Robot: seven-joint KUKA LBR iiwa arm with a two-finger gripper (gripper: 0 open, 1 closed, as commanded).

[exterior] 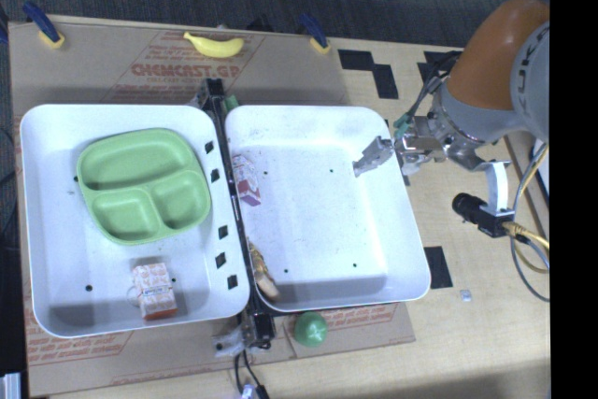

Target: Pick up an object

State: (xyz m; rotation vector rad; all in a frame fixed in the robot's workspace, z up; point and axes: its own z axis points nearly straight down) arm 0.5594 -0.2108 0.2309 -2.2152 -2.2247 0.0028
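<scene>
My gripper (374,156) hangs over the right rim of the right bin (318,290), on the grey arm with its orange band (500,51). I see no object in it. In the right bin, a small red-and-white wrapper (246,183) lies against the left wall, and a tan object (263,279) rests in the near-left corner. The left bin (47,229) holds a green divided plate (142,183) and a small red-and-white carton (153,289) near its front.
A yellow banana (215,44) lies on the cardboard behind the bins. A green ball (310,329) sits in front of the right bin. Blue clamps (43,23) (314,31) grip the board's back edge. Cables (523,238) trail at the right.
</scene>
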